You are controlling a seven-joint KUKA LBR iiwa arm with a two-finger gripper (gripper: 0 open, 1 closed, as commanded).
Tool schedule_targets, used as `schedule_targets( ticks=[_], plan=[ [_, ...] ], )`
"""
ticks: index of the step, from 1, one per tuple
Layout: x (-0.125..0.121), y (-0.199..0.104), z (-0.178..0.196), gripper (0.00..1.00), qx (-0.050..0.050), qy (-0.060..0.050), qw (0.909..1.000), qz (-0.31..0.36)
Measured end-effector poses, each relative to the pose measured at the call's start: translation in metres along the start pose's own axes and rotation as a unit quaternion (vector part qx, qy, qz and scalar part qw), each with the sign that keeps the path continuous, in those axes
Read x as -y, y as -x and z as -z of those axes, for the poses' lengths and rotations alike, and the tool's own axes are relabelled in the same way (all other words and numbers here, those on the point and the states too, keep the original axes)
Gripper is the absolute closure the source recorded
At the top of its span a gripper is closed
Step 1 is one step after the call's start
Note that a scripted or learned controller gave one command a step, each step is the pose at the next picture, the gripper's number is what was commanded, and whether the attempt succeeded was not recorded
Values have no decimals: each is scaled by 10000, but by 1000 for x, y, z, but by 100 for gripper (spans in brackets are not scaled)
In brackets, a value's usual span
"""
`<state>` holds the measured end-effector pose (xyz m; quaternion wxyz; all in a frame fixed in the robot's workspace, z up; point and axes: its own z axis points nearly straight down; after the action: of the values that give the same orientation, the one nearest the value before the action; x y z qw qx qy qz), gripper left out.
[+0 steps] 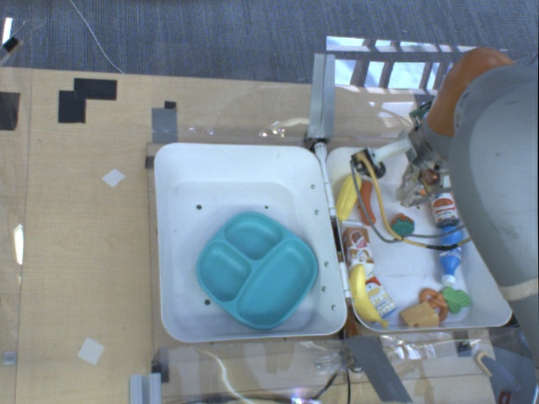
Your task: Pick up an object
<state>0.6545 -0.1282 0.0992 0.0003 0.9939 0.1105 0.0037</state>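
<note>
Camera view, read from the left, starts with the left bin (173,225), which carries a teal divided plate (257,268) lying flat toward its near side, well apart from the arm and not a likely target at this moment. Across the divider, the right bin (413,268) is crowded: a yellow banana (346,197) and a reddish sausage-shaped toy (368,202) lie side by side near the far left corner, a small printed packet (358,244) sits below them, another banana (361,290) lies beside a second packet at the near edge, and a green-and-red round piece (403,224) rests mid-bin with a thin dark cable looping past it. Further right are a small red-labelled bottle (443,209), a blue bottle (450,263), an orange-brown toy (424,310) and a green piece (456,298). The gripper (414,185) sits low over the far right part of this bin, near the red-labelled bottle, and its state cannot be told. The grey arm (497,175) with its orange band (472,74) leans in from the right and covers that side of the bin. The main risk, as I judge it, is the clutter: close neighbours could be nudged or a closing grasp could catch the cable or two things at once, or slip off a rounded bottle and come up bare.
</note>
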Motion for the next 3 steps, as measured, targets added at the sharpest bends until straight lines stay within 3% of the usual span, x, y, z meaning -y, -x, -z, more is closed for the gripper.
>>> schedule_targets(
  ticks=[1, 2, 3],
  plan=[
    [-4, 48, 2, 100, 29, -13, 10000, -28],
    [46, -10, 47, 100, 19, -18, 10000, -78],
    [45, -9, 46, 0, 24, -17, 10000, -90]
  ],
)
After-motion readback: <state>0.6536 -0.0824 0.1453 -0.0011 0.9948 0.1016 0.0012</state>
